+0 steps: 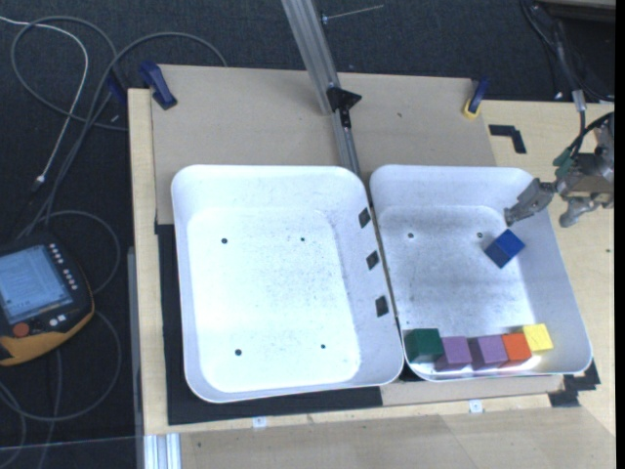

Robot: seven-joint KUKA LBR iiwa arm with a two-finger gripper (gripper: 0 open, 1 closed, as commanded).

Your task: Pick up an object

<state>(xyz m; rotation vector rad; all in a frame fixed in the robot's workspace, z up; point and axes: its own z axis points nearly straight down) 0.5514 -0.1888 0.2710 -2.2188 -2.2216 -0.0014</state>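
A blue cube (505, 248) lies tilted in the right bin (444, 176), toward its far right side. My gripper (539, 219) reaches in from the right edge, above that bin's right rim. It stands open, with one finger (524, 204) slanting down toward the cube and the other (570, 213) further right. The cube sits just below and left of the nearer fingertip, not between the fingers. Along the right bin's front wall runs a row of blocks: green (422, 344), two purple (455, 352), orange (516, 346) and yellow (538, 337).
The left bin (181, 184) stands beside the right one. A slanted metal rail (311, 37) comes down from the top to the gap between the bins. A handheld pendant (34, 286) with cables lies on the floor at left.
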